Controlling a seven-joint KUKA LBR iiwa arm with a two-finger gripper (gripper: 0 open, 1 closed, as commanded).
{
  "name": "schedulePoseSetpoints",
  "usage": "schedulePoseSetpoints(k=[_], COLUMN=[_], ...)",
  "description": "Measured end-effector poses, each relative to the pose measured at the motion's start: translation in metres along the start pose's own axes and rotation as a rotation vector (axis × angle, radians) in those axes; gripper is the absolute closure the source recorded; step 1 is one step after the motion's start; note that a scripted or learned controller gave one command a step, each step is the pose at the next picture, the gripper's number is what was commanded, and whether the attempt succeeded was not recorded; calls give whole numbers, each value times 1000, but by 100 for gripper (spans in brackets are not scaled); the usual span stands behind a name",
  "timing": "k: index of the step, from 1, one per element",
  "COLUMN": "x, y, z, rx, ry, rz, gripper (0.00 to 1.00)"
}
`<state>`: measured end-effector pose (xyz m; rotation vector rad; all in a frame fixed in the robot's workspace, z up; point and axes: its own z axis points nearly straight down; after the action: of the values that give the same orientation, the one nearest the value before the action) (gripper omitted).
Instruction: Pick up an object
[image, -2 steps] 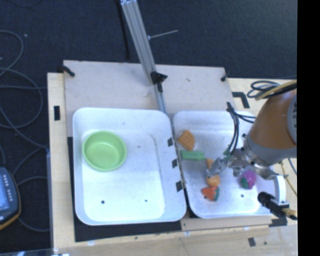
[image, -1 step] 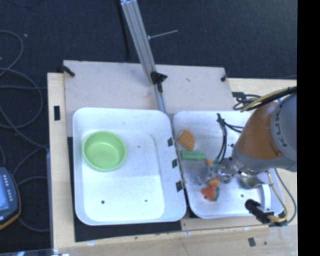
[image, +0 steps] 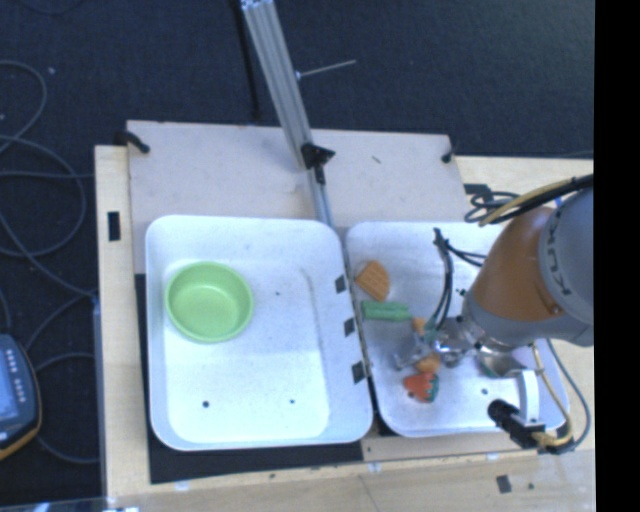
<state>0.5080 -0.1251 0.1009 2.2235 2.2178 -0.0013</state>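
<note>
In the right bin (image: 400, 245) lie an orange-tan chunk (image: 373, 280), a green stick-shaped piece (image: 386, 312) and a small red-and-orange object (image: 422, 385) with a bit of green on it. My gripper (image: 425, 355) hangs low in that bin, just above the red-and-orange object and to the right of the green piece. Another small orange bit (image: 428, 364) shows right at the fingertips; I cannot tell whether it is between them. The grey arm with its orange band (image: 520, 270) comes in from the right and covers the bin's right part.
The left bin (image: 250, 400) holds a light green bowl (image: 209, 300) near its left side. A metal pole (image: 285, 90) slants up from between the bins. Cables and a black connector (image: 510, 418) hang at the right bin's lower right corner.
</note>
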Motion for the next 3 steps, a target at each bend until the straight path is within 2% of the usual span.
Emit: schedulePoseSetpoints(k=[1, 3], x=[0, -6], y=[1, 5], z=[-11, -126], rx=[-5, -8], ry=[1, 0], rz=[7, -7], gripper=[100, 100])
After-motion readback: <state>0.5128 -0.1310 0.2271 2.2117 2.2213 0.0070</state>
